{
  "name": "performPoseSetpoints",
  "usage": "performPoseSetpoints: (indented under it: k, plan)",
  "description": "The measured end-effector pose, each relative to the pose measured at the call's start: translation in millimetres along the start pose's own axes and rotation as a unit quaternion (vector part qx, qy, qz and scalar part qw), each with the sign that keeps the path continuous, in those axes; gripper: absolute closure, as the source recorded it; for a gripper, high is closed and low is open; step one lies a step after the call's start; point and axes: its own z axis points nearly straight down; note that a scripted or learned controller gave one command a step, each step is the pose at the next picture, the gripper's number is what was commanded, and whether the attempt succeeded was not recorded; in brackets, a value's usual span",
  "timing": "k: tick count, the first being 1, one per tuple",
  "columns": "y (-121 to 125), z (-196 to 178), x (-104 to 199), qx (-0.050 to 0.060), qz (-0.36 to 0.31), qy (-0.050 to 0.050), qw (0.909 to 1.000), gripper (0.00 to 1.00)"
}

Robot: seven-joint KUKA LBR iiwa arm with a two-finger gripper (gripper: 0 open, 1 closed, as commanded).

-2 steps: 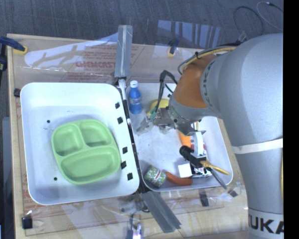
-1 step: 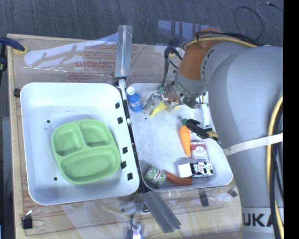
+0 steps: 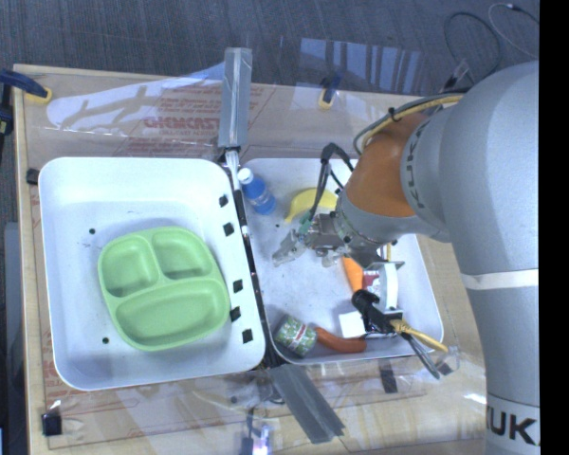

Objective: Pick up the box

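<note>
A: Camera view: where is our small white cardboard box (image 3: 353, 324)?

B: Low in the right white bin (image 3: 427, 292), just beyond our end effector (image 3: 299, 240), toward the near wall. Its grip state we cannot tell.

Smooth matt green plastic plate (image 3: 163, 287), glossy white bins (image 3: 66, 183)
</note>
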Motion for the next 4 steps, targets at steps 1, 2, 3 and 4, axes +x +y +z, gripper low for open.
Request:
performPoseSetpoints:
  k: [1, 2, 3, 4]
  plan:
    - [-76.6, 6.7, 21.2, 0.000, 0.030, 0.000, 0.9995, 0.00]
    - [-6.7, 10.8, 19.1, 0.000, -0.028, 0.000, 0.9996, 0.00]
    - [101.6, 6.4, 39.7, -0.004, -0.071, -0.006, 0.9975, 0.00]
    - [101.7, -3.4, 44.0, -0.002, -0.076, -0.003, 0.9971, 1.00]
